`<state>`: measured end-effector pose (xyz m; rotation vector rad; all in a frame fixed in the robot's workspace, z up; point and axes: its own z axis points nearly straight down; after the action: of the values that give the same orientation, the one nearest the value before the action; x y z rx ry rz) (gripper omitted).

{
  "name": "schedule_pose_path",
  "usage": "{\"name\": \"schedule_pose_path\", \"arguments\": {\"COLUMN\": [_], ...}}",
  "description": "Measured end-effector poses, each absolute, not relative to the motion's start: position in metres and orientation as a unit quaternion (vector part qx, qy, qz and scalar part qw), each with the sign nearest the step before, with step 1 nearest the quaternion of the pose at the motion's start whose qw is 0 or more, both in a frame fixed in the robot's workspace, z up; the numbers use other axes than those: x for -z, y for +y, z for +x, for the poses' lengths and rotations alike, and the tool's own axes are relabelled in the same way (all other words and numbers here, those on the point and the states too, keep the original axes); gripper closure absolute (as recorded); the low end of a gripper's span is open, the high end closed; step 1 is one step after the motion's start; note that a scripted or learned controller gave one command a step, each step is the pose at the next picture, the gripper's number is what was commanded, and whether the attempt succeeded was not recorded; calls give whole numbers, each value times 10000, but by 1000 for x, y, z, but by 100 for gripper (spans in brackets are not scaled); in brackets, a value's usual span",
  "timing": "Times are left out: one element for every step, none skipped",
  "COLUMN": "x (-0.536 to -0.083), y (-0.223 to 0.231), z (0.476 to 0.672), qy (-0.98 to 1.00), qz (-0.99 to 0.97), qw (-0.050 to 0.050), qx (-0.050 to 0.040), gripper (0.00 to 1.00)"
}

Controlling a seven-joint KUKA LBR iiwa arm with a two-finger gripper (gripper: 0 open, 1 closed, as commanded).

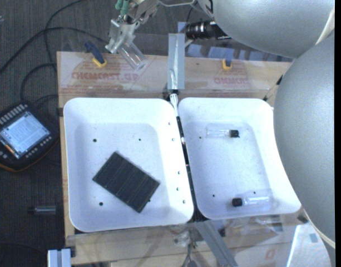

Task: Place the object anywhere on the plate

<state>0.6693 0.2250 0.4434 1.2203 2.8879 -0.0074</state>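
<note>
A dark ribbed rectangular plate [126,182] lies flat and turned at an angle in the left bin [81,115], towards its front. Two small clear vials with black caps rest in the right bin [259,113]: one vial [222,132] near the back, the other vial [252,200] near the front right corner. My gripper [125,56] hangs high over the bench behind the left bin, far from the plate and from both vials. Its fingers are spread apart, and I see nothing between them.
The arm's big grey body [304,65] covers the upper right and overhangs the right bin's right side. A metal post [176,65] stands behind the seam between the bins. A teach pendant [20,135] lies left of the bench.
</note>
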Motion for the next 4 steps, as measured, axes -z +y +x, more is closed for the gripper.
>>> {"name": "schedule_pose_path", "arguments": {"x": [-453,-462,-471,-480], "y": [225,224,224,223], "z": [670,671,672,672], "qy": [9208,9204,9199,9196], "qz": [3899,3909,3919,3926], "qw": [52,71,94,115], "qx": [37,54,72,88], "gripper": [100,100,100,100]}}
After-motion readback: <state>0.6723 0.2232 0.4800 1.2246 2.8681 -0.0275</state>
